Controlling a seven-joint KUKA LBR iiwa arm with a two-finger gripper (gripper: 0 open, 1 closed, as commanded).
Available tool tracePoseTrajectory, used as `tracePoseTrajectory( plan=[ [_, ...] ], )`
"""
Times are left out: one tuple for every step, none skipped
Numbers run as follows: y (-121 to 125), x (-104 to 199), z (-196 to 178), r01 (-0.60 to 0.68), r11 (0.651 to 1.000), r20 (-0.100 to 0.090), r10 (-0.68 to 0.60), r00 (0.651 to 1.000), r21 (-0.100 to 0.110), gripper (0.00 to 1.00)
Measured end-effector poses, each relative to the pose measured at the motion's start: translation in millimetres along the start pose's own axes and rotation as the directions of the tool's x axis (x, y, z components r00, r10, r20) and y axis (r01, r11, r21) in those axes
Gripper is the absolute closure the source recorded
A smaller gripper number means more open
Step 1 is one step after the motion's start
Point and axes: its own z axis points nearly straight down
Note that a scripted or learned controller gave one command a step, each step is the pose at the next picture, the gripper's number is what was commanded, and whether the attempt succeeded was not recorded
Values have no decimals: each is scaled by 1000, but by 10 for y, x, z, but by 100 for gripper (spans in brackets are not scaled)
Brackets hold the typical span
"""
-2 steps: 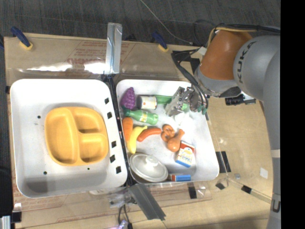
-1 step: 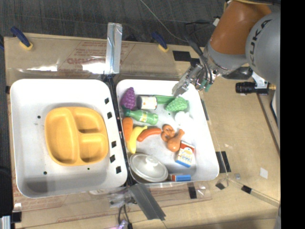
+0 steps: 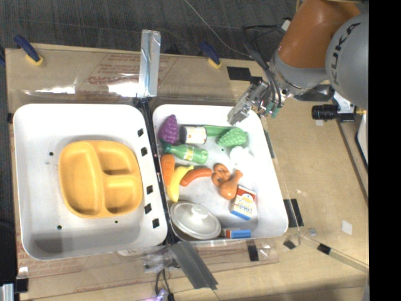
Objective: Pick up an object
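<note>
gripper [image 3: 241, 113] hangs at upper right of the right bin [image 3: 276, 193], just above the broccoli [image 3: 232, 137], likely staged for a pick; grasping nothing, open or closed cannot be told.

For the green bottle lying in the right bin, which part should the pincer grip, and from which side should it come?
Probably the middle of the green bottle's body, coming from straight above. It lies flat, its long axis running roughly left to right, so the fingers should close across its narrow width. The purple grapes and carrot crowd its left end, so a grip nearer the right half seems safer. The pincer hovers at the bin's upper rim.
</note>
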Motion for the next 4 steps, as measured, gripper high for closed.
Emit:
tracePoseTrajectory(
  plan=[
    [-201, 1039, 92, -66, 998, -6, 66, 998, 1, 100],
    [-202, 1039, 93, -66, 998, -6, 66, 998, 1, 0],
    [-215, 479, 1504, 156, 988, -15, -156, 988, 1, 0],
    [-513, 737, 1648, -64, 998, -6, 64, 998, 1, 0]
  ],
)
